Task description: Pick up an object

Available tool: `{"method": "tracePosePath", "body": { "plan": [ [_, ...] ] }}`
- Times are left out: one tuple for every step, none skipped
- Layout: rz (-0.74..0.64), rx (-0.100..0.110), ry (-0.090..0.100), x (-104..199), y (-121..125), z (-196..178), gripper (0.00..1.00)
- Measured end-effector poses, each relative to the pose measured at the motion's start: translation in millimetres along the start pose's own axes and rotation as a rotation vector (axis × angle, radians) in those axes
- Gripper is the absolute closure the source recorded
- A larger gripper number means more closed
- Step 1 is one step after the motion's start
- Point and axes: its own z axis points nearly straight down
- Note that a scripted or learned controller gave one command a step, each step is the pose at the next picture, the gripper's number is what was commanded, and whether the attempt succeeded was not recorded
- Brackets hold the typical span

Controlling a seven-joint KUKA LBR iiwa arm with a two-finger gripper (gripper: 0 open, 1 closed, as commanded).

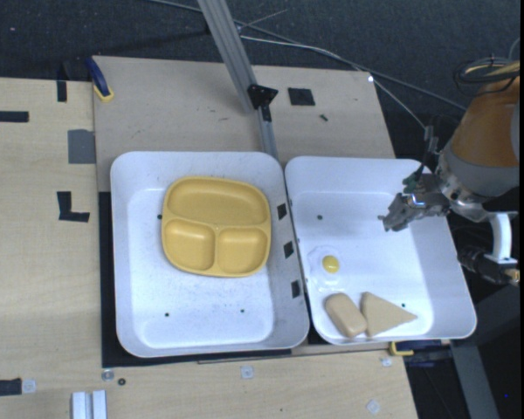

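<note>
The right bin (437, 260) holds a fried egg (329, 265) near its middle left, a tan bread roll (344, 314) at the front, and a tan wedge-shaped piece (386, 313) beside the roll. My gripper (400, 214) hangs over the right bin's upper right part, well above and to the right of the egg. Nothing shows between its fingers, and their spread is too small to make out. The arm's orange band (489, 129) sits at the far right.
The left bin (140, 312) carries a yellow divided plate (217, 226) in its upper half. A grey metal pole (236, 51) slants down to the gap between the bins. Cables run over the dark floor at the back.
</note>
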Motion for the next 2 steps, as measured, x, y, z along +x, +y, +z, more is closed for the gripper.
{"method": "tracePosePath", "body": {
  "plan": [
    [0.000,0.004,0.002,0,1,-15,1.00],
    [-0.004,0.006,0.004,50,-3,-23,1.00]
  ]
}}
